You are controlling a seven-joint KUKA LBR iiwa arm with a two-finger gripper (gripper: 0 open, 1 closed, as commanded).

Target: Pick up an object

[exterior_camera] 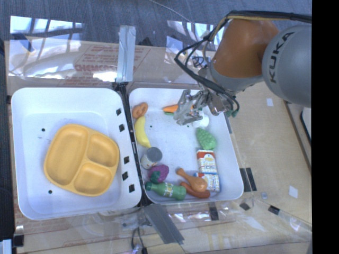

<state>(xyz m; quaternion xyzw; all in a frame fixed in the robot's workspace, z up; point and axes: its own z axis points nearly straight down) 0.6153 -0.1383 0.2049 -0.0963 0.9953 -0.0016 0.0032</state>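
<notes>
Just beside fingers (186,115): carrot (170,109)

We see our grey arm (286,57) reaching in from the right, orange band above the wrist. Our gripper (186,112) points down and leftward.

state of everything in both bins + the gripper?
gripper: low over the right bin's upper part, fingers unclear
yellow tray: flat in the left bin, nothing in its compartments
banana: lying by the right bin's left wall
carrot: lying beside the gripper
carton: lying flat
green bottle: on its side
can: tipped on its side
</notes>
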